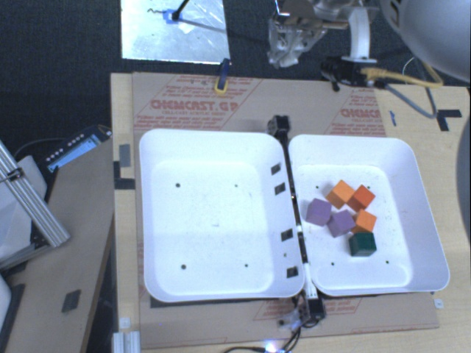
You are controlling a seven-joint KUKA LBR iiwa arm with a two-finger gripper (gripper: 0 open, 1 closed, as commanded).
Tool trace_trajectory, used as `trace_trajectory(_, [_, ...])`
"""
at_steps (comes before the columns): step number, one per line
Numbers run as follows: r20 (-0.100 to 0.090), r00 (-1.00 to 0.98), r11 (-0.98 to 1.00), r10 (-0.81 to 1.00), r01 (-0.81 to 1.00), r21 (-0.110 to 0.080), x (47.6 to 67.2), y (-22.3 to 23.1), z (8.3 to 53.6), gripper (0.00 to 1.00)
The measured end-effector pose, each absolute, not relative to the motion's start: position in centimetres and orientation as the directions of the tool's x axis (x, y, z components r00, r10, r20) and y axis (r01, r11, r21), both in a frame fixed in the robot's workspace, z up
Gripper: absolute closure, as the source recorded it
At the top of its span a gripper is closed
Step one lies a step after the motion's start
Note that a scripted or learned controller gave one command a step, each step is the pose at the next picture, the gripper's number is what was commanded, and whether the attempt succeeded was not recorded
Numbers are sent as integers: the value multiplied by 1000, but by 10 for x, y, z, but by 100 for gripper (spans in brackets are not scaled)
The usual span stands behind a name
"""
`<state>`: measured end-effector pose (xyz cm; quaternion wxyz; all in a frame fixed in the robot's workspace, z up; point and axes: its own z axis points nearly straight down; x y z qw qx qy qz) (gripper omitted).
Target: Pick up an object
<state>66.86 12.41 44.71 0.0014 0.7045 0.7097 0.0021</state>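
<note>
Blocks waiting in the right bin, claw parked high

Blocks are what I'm after, and all six sit in the right bin (423, 219), bunched a little right of its centre. I count three orange blocks (341, 193), (362, 197) and (366, 220), two purple blocks (319, 212) and (341, 223), and one dark green block (362, 244). They are packed tight: most touch a neighbour, and the green one sits at the near edge of the cluster, just under the lowest orange one.

The left bin (213, 212) shows bare white floor with a few small dark dots.

My claw (287, 50) hangs beyond the far edge of the desk (125, 109), well apart from the blocks and not over either bin. From this angle it is a pale blur; I cannot tell whether it is spread or closed, and I see nothing in it.

I judge this as the very start of the pick: approach not yet begun. The next move calls for bringing the arm toward me over the right bin and choosing a target. I would go for the green block or the leftmost purple one, since each has open floor on at least one side. The middle pieces look risky, as a descent there could jam on a neighbour.
</note>
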Motion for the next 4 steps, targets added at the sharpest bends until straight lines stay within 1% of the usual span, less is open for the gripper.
trace_trajectory(1, [1,-6,6,1000,1000,5,669,128,482,100])
trace_trajectory(2, [-2,3,-3,1000,1000,-1,669,79,444,100])
trace_trajectory(3, [0,-2,2,1000,1000,5,669,77,480,100])
trace_trajectory(4, [1,-4,4,1000,1000,7,668,81,521,100])
